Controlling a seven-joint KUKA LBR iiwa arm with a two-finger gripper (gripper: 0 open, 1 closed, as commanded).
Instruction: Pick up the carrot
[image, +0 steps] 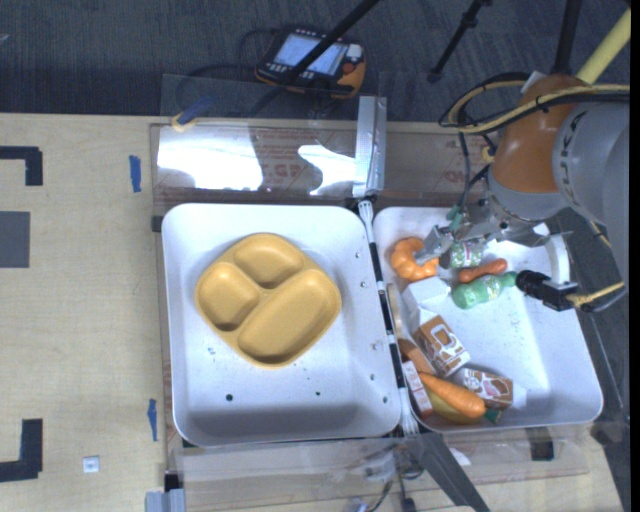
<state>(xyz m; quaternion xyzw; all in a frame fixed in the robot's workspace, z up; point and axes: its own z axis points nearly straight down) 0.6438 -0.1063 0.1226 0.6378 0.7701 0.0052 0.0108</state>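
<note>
Wooden bench (80, 300) fills left of frame, two white bins side by side. Left bin (190, 380) holds yellow tray (268, 298) with three dips. Right bin (560, 370) is at right of frame. Carrot (452, 395) lies low in right bin, near bottom edge, beside brown snack packs (445, 345). Gripper (462, 240) hangs at upper part of right bin, over small pile (orange curved toy (405, 258), green toy (480, 291)). Cannot tell if jaws open or closed. Carrot well apart from gripper.
</note>
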